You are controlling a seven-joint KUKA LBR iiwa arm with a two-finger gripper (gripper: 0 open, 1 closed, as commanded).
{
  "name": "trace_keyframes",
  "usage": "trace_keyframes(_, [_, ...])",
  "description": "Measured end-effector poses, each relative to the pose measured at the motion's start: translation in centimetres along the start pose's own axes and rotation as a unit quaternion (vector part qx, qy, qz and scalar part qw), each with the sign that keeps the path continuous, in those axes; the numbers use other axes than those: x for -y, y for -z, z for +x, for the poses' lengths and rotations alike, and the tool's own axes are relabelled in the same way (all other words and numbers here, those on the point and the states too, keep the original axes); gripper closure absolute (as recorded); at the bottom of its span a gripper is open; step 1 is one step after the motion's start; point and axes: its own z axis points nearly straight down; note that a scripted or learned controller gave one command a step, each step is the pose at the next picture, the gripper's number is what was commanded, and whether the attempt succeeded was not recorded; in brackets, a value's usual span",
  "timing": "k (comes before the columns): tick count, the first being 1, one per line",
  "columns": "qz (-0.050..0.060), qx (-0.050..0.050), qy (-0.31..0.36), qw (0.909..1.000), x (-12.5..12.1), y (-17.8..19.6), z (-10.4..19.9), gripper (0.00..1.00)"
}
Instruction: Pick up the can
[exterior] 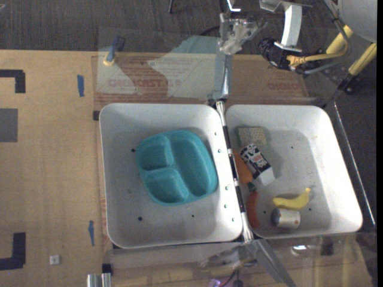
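Two white bins on the table, with the end effector [234, 30] raised beyond their far edge.

The can [286, 218] lies on its side near the front edge of the right bin [341, 160], just in front of a yellow banana [293, 200] and well apart from the end effector. Along this bin's left wall lie a red-orange object [252, 209], an orange object [243, 169] and a black-and-white carton [257, 162], with a speckled tan block [251, 136] toward the far left corner. The left bin [119, 178] holds a teal divided plate [176, 166] near its middle. The end effector hangs above the far end of the seam between the bins, holding nothing; whether its fingers stand wide or narrow cannot be told.
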Motion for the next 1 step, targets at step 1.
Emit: trace_keyframes(1, [0.0,0.0,0.091,0.9958,-0.3,0.02,3.82,1.0])
